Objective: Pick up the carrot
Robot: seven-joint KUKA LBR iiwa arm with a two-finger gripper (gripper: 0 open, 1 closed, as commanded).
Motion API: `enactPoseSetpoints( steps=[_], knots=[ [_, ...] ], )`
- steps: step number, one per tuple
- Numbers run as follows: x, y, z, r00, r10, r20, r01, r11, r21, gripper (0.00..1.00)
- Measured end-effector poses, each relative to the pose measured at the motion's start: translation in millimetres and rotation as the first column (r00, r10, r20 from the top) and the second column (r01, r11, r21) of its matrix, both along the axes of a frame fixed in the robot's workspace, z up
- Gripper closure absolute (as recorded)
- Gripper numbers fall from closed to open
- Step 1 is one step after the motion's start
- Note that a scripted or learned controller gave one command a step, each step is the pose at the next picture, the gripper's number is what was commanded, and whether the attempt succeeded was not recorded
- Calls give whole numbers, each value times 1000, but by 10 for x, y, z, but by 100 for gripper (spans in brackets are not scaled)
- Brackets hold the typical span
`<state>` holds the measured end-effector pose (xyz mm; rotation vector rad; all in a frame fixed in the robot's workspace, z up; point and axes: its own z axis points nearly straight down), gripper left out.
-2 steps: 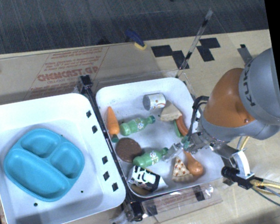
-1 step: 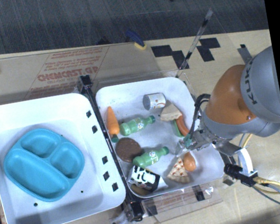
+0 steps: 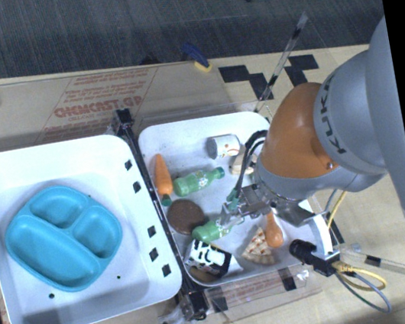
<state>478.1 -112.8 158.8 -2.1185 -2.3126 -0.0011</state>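
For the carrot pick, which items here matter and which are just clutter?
Belongs to the job:
carrot, near the right bin's left wall
gripper, over the right bin's middle

Just lying about:
blue divided plate in the left bin
green bottle
brown round piece
pizza slice
small can

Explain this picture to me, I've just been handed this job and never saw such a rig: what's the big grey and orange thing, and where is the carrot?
One camera looks down at a slant on two white bins. The grey and orange shape is the robot arm, reaching in from the right. Its gripper hangs low over the right bin, near a green bottle; nothing visibly sits between its fingers. The carrot lies along that bin's left side, untouched. The left bin holds a blue divided tray.
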Motion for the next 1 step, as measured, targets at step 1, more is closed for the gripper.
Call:
enactPoseSetpoints(
  steps=[1],
  knots=[
    [-20, -802, -115, 954, 301, 1, -301, 954, -7, 100]
  ],
)
